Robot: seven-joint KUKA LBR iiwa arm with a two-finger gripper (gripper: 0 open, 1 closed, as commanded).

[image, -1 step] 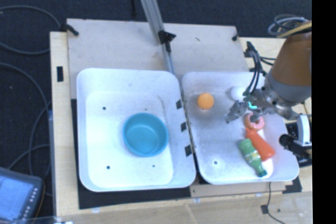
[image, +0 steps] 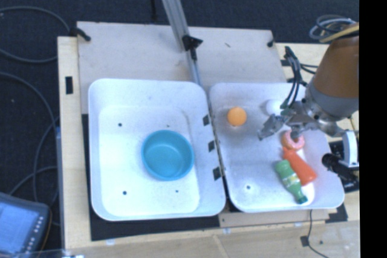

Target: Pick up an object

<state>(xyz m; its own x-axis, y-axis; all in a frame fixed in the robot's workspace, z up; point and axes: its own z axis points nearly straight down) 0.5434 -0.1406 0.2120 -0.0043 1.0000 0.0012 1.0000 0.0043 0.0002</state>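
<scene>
A blue bowl [image: 167,154] sits in the left bin [image: 109,99]. In the right bin [image: 254,190] an orange ball [image: 236,116] lies near the upper left. An orange-red carrot-like toy [image: 299,161] and a green toy [image: 290,179] lie side by side at the lower right. A small white object [image: 270,107] rests near the bin's top edge. My gripper [image: 282,127] hangs over the right bin, just above the top end of the orange-red toy, with a grey finger [image: 268,127] stretched to the left. Nothing shows between its fingers.
A slanted metal pole [image: 173,2] rises from behind the bins, ending at a clamp [image: 192,43]. Cables [image: 296,78] run along the arm at the right. A tan board [image: 151,51] lies behind both bins.
</scene>
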